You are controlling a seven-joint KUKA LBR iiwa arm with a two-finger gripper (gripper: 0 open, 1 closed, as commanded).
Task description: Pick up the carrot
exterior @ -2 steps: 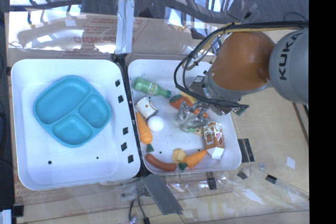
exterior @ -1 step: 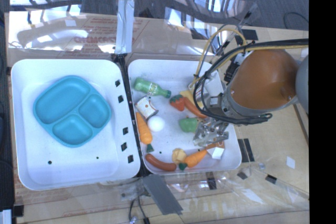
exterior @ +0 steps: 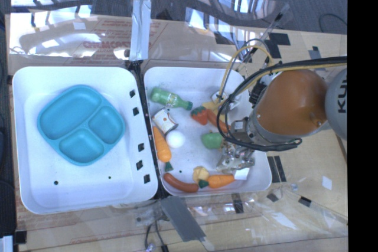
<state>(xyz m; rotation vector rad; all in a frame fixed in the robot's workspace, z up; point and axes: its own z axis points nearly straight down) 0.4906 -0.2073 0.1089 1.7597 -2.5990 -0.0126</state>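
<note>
Over the right bin [exterior: 255, 77], the grey arm [exterior: 290, 104] with its orange band reaches in from three o'clock, and its gripper [exterior: 235, 157] hangs low toward the bin's five o'clock area; whether it is wide, narrow or closed on anything cannot be told, as the metal parts blur together against the white floor. Just below it, at the bin's six o'clock edge, lies a carrot [exterior: 220, 181], orange with a green end, pointing roughly along the bin's near wall and apart from the gripper. A second orange piece [exterior: 162, 145] lies at the bin's nine o'clock side, next to a white egg [exterior: 176, 139]. A brown sausage [exterior: 181, 184] lies at seven o'clock, a yellowish piece [exterior: 201, 173] beside it. A green bottle [exterior: 170, 98] lies at eleven o'clock, a small white and brown can [exterior: 166, 121] beneath it. Near the centre sit a red and green vegetable [exterior: 200, 115] and a green lump [exterior: 212, 140]. The left bin [exterior: 35, 186] holds a blue divided tray [exterior: 81, 123], tilted diamond-wise.
</note>
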